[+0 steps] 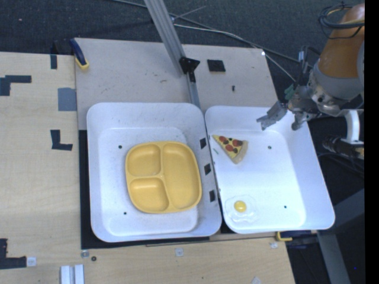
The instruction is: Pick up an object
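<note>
Pizza slice (232, 147) is lying in the right bin (296, 176), upper left part.
Gripper (285, 118) is hovering at the bin's upper right rim, fingers spread wide, holding nothing; a fried egg (240, 207) is sitting lower down.
</note>
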Available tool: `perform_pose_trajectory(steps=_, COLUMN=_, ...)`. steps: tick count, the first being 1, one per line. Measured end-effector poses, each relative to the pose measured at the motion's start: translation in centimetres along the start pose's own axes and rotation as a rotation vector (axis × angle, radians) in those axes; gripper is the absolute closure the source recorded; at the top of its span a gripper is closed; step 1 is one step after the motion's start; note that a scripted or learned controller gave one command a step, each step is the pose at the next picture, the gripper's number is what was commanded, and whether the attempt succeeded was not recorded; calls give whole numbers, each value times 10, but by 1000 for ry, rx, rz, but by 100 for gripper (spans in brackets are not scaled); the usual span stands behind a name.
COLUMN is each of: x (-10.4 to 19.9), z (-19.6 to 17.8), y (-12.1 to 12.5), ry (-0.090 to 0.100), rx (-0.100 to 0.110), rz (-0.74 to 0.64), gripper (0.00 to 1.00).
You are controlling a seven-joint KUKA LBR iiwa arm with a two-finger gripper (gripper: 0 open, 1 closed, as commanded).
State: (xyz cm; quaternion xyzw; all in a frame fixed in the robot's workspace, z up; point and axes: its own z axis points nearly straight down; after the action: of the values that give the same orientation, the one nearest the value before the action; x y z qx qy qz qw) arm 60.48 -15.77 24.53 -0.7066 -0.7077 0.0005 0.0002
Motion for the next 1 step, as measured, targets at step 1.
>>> perform_pose_trajectory(steps=1, x=-4, z=45, y=-2, ry=0, rx=5, rz=1, gripper=0)
